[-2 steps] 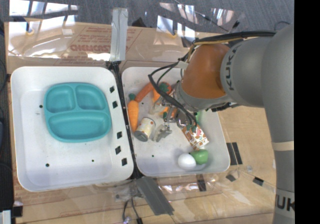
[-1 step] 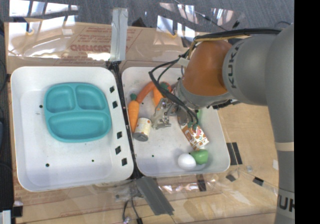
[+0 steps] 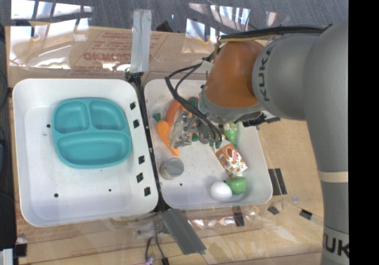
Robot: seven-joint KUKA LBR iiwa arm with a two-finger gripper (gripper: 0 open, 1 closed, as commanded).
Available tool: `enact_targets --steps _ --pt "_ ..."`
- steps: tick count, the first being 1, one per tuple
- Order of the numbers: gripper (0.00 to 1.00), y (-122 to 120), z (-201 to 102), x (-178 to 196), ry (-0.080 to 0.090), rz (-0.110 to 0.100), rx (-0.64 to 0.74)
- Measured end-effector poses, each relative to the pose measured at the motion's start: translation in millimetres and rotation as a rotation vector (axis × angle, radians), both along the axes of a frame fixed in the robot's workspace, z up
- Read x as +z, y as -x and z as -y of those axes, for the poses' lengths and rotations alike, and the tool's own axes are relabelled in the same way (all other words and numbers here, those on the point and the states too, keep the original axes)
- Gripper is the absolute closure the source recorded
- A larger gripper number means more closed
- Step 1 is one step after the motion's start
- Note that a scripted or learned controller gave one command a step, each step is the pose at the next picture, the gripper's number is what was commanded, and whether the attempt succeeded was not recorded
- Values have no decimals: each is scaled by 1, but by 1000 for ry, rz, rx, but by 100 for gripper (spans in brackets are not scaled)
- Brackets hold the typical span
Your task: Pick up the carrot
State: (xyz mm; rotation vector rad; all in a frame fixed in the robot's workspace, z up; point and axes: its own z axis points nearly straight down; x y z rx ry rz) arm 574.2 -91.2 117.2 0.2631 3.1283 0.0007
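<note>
Looking down on the bench, you see two white bins side by side. The left bin (image 3: 35, 139) holds a teal divided plate (image 3: 90, 132), which lies a little toward that bin's far edge and left of its middle.

The right bin (image 3: 260, 195) is where your arm (image 3: 296, 74) has reached in, its orange band (image 3: 234, 77) hanging over the far half of the bin. The gripper (image 3: 189, 130) sits below that band, down near the bin floor toward the left wall. From this slant you cannot tell how it is set.

The carrot (image 3: 164, 135) lies by the right bin's left wall, about midway along it, pointing roughly toward the near edge, just to the left of the gripper's metal parts. A second orange piece (image 3: 173, 111) lies just beyond it toward the far edge, partly under the cables. Whether the gripper touches the carrot is not clear.

Nearer to you, a small grey metal can (image 3: 172, 168) stands close to the left wall. A patterned packet (image 3: 231, 160) lies right of the middle, with a green item (image 3: 230, 133) at its far end. In the near right corner a white egg (image 3: 221, 190) sits touching a green round fruit (image 3: 238, 185).
</note>
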Motion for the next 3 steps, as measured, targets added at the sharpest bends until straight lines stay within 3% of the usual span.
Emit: enact_targets --steps 1,2,3 --pt "100 16 27 99 4 4 256" --pt "100 -27 1 -3 1 9 61" --pt "100 -29 -41 77 2 4 384"
